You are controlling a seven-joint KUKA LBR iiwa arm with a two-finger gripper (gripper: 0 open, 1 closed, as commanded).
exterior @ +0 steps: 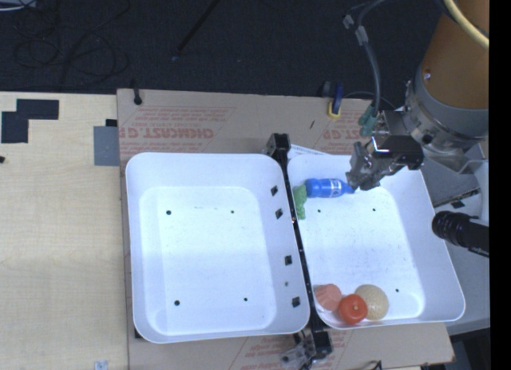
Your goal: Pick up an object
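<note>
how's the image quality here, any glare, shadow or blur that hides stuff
In the camera view, light is even over both bins; the left bin is washed near white, its floor bright but not blown out. The floor beyond the bench is nearly black. The gripper by the blue bottle is soft and dark, so its fingers are unreadable. The red ball reads clearly.

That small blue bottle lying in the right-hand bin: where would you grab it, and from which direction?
I'd grip the small blue plastic bottle across the middle of its body, coming straight down from above. It lies on its side near the far wall of the right white bin, long axis left to right, so fingers would close front to back. A green piece sits against its left end, and the gripper is at its right end.
</note>
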